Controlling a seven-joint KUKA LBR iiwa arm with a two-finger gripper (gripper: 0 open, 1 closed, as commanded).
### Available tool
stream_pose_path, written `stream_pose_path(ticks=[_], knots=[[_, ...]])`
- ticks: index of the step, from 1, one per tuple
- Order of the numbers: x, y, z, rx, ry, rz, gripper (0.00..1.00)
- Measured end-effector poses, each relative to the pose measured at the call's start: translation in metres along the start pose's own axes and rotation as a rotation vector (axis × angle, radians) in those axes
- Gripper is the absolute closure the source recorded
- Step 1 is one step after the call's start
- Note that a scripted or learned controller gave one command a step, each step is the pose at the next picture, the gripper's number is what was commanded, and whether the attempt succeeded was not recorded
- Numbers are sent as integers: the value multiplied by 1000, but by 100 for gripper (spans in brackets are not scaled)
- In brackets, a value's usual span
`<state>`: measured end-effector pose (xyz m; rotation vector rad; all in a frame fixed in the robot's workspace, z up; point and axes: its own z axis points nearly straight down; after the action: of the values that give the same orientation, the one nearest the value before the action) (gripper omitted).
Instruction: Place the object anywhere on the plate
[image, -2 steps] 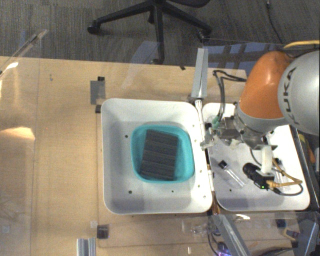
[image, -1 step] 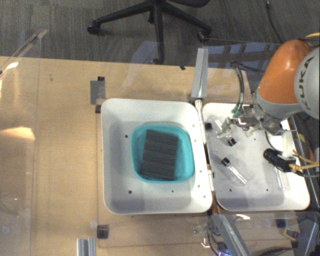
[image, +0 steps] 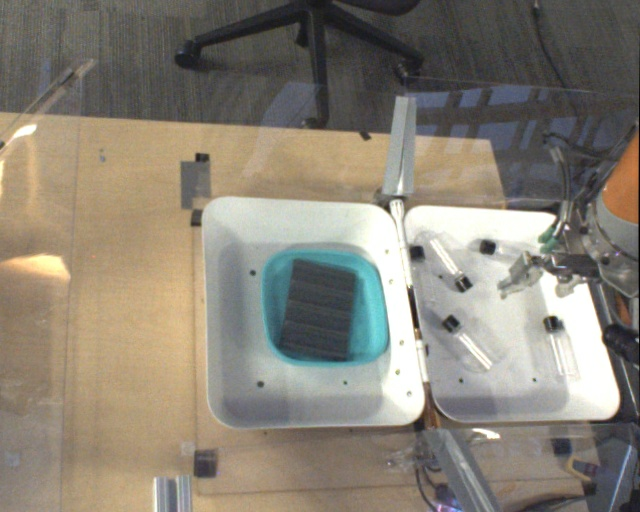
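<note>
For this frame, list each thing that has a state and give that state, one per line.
Teal plate: in the left bin, upright, carrying a dark ribbed block.
Dark ribbed block: lying flat on the plate.
Clear vials with black caps: capped, lying on their sides, scattered loose in the right bin.
Gripper: over the right bin's far right part, holding nothing I can make out; finger state unclear.

two bins (image: 225, 400), one plate (image: 375, 310) (teal), three tubes (image: 470, 345)

arm (image: 622, 200): mostly chopped off by the right edge
gripper (image: 520, 273): too small and blurry to read the fingers
clear tubes (image: 452, 268): see-through, edges kinda vanish against the right bin (image: 520, 400)
</note>
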<state>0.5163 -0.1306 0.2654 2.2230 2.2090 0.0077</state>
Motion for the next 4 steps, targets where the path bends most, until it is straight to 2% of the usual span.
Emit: stream_pose_path(ticks=[1, 2, 3, 4], knots=[[-35, 2, -103, -2, -2, 131, 0], [-67, -5, -172, -4, -4, 319, 0], [-68, -25, -170, 0, -3, 460, 0], [-65, -23, -171, -2, -3, 639, 0]])
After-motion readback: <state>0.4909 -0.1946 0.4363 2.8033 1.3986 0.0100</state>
